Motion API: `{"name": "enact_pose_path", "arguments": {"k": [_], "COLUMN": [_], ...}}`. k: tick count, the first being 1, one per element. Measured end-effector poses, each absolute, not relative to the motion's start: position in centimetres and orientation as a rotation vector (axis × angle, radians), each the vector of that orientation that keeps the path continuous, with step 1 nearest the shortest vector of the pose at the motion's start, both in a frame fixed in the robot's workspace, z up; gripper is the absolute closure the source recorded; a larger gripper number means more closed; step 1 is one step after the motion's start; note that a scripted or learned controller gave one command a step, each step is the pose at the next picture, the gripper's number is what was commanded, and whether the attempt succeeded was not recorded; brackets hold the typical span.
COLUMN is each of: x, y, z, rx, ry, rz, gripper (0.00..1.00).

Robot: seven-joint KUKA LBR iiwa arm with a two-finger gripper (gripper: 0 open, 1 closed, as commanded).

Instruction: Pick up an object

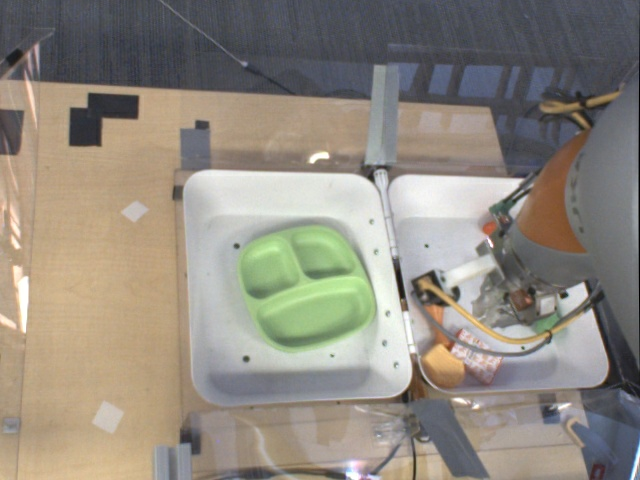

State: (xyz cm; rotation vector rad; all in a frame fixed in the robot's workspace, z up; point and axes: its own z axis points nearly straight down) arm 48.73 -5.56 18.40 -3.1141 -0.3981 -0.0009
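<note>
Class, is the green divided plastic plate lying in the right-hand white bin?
No, the green divided plastic plate lies in the left white bin.

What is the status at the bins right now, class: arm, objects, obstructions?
Gripper low in the right bin, grasp unclear. Orange object and red-white packet loose at the bin's front. Green divided tray in the left bin.
</note>
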Motion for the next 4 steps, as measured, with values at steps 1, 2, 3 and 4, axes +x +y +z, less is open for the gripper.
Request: {"name": "enact_pose_path", "arguments": {"k": [1, 2, 3, 4], "x": [48.7, 50.5, 50.0, 50.2], "y": [-13.8, -2.4, -7.4, 10.1], "z": [16.7, 18.4, 18.5, 18.4], "rx": [-3.118, -3.123, -3.124, -3.122], "ry": [-0.374, -0.324, -0.322, -0.319], "rz": [0.0, -0.001, 0.001, -0.002], "gripper": [1.0, 1.0, 1.0, 1.0]}}
